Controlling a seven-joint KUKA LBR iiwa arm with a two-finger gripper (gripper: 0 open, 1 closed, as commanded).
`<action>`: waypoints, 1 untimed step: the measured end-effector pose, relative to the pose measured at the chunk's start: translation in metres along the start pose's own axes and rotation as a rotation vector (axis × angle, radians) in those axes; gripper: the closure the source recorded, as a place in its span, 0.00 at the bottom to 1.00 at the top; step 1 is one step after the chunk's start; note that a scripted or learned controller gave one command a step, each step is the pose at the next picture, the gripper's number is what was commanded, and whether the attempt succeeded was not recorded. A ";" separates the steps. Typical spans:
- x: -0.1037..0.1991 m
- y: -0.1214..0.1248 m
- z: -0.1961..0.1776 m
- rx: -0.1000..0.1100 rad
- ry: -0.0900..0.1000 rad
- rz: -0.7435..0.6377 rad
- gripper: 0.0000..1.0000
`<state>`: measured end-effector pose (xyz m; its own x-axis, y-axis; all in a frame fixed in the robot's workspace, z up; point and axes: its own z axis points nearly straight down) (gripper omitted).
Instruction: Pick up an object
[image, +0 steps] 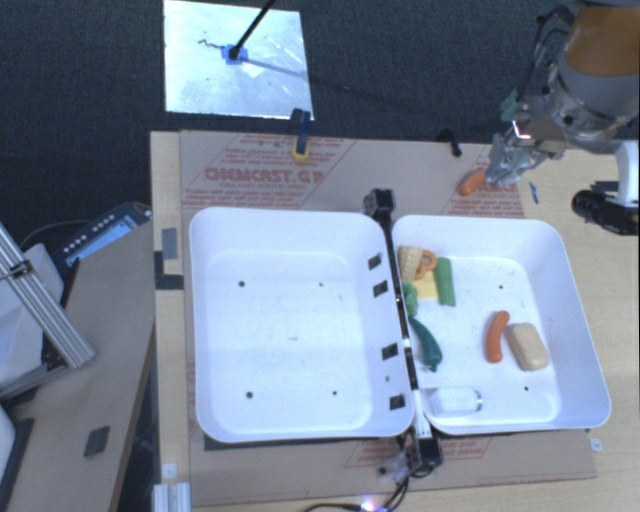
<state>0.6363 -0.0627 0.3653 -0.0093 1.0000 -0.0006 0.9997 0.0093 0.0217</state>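
Observation:
My gripper (497, 175) hangs high over the bench's far edge, beyond the back rim of the right bin (560, 250). A small orange piece (472, 183) sticks out to the left from between its fingertips, and the fingers are shut on it. In the right bin lie an orange sausage shape (495, 336), a beige block (527, 346), a green stick (444, 282), a yellow ridged piece (412, 262), a dark green curved thing (425, 342) and a clear white object (455, 400).
The left bin (215, 240) sits beside the right one, with a black divider (395, 300) between them. A yellow and blue clip (299, 135) stands on the cardboard behind the left bin. A black bracket (605, 208) sits at the far right.

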 end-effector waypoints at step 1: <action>0.024 -0.059 -0.138 0.003 0.002 0.001 1.00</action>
<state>0.5745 -0.0390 0.5025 -0.0083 1.0000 0.0010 0.9998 0.0083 0.0189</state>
